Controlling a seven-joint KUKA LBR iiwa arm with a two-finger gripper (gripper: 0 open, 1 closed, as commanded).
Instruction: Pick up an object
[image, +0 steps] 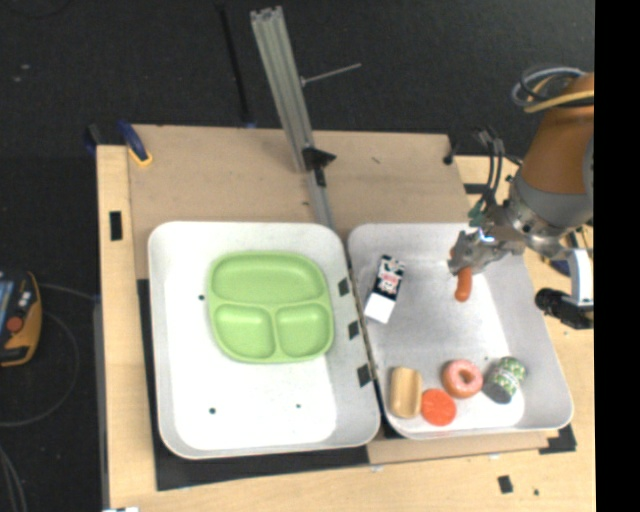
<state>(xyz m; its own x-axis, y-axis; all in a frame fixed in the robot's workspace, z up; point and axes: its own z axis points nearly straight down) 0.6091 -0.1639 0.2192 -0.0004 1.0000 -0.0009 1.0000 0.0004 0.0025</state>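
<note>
Tabletop (230, 180): pale brown board bearing two shallow white bins side by side.
Left bin (180, 400): touching the right bin along its inner edge; it holds a green plate.
Right bin (430, 330): the landmark here; white, speckled floor, rounded corners.
Arm (555, 160): grey with an orange band, reaching over the right bin's far right corner.
Green plate (270, 305): light green, three compartments, lying flat well left of the right bin.
Pincer (468, 260): above the right bin's far part, closed around the top of the orange stick.
Orange stick (463, 287): the task's thing; small, slim, orange-red, carrot-like, hanging upright from the pincer over the right bin's far half, its rounded lower end pointing down.
Black-and-white carton (385, 288): lying near the right bin's left wall, left of the stick.
Tan cylinder (404, 392): at the right bin's near-left corner.
Pink doughnut (461, 377): near the right bin's near wall.
Red ball (437, 407): just beside the doughnut and the cylinder.
Green-and-white lump (504, 380): in the right bin's near-right corner.
</note>
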